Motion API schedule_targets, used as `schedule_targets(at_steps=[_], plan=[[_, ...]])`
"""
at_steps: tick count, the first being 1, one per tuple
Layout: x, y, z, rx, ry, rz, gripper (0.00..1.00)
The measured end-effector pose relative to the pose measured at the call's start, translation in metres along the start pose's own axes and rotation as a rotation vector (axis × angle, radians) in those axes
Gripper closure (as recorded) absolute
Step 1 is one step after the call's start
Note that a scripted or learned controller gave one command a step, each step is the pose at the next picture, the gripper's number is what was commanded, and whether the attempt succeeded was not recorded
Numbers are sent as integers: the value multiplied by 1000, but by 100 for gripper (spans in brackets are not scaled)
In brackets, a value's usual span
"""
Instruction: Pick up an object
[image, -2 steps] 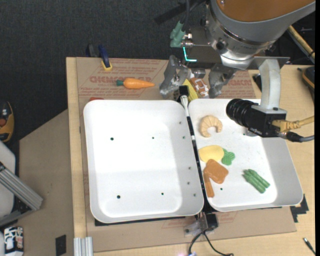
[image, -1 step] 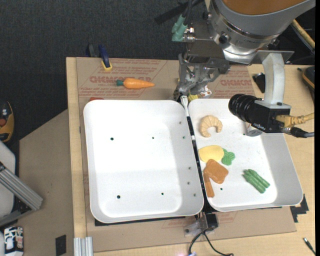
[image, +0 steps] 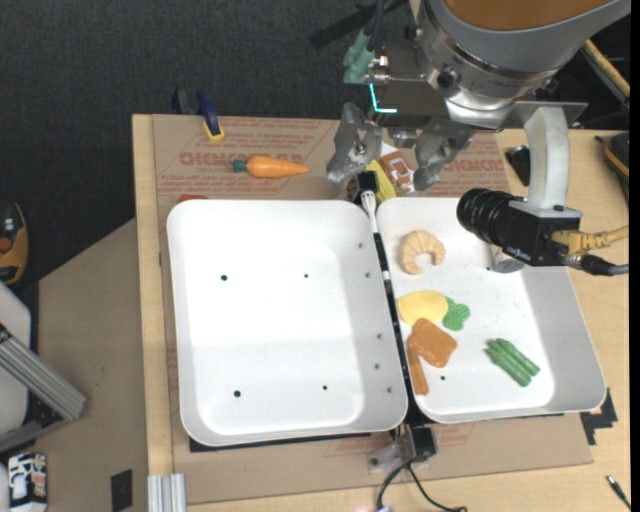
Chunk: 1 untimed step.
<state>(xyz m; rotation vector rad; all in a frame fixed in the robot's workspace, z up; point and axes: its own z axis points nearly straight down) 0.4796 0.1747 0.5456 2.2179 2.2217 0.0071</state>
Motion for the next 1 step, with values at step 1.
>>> schedule_targets(at_steps=[1], plan=[[1,0,-11,-4,1,-1,100]])
